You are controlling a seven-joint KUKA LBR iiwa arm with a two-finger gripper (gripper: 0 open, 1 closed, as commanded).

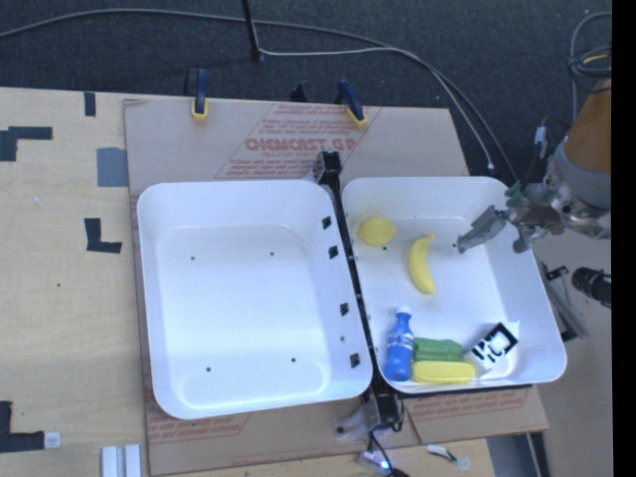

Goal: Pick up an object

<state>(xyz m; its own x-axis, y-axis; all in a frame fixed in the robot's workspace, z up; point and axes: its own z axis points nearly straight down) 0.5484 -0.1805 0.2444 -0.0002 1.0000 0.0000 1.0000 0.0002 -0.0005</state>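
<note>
Above right bin (527, 296) edge — fingers (482, 232), banana (421, 263) near

2 white bins (238, 207); left of the gripper (489, 229), a yellow banana (421, 264) and lemon (376, 232); below it, a blue bottle (399, 346), black-and-white tag (494, 344).

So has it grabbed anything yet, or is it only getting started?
Nothing looks picked up yet: the banana, lemon and blue bottle all lie in the right bin. The gripper hangs over that bin near the banana. The grab and lift are left.
</note>
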